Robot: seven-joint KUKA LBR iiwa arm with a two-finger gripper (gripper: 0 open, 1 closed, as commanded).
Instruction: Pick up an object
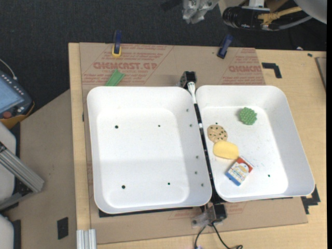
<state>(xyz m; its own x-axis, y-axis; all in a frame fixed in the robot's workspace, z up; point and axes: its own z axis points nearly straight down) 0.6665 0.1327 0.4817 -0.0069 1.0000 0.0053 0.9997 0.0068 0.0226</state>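
Gripper (pixel 196 7), top centre, finger state indeterminable; cookie (pixel 217 133), yellow piece (pixel 226 150) and carton (pixel 239 170) clustered centre-right in right bin (pixel 290 139): a descent risks nudging neighbours, spoiling the grasp.

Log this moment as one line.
tool: above far edge, away from bins | right bin: green ball, cookie, yellow piece, small box | nothing picked yet

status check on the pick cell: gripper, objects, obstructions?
Gripper up past the bins' far edge, nothing between its fingers. Green ball, cookie, yellow piece, small carton all in right bin. Nothing covering them.
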